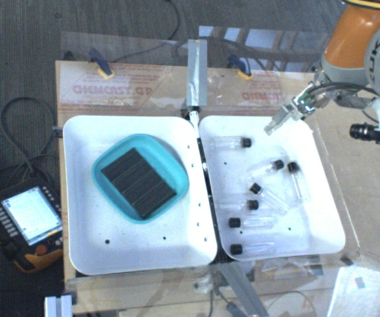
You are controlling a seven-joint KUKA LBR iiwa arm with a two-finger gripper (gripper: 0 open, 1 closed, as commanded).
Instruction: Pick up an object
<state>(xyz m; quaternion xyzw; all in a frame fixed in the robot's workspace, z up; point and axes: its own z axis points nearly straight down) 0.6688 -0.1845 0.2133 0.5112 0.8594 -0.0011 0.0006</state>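
Camera view: left white bin holds a teal plastic dish carrying a dark ribbed square pad. Right white bin holds scattered clear black-capped vials. Claw hovers over its upper-right rim; grip cannot be told.

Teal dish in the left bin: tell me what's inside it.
The teal dish holds a dark ribbed rectangular slab, lying flat. Whatever is beneath the slab is covered.
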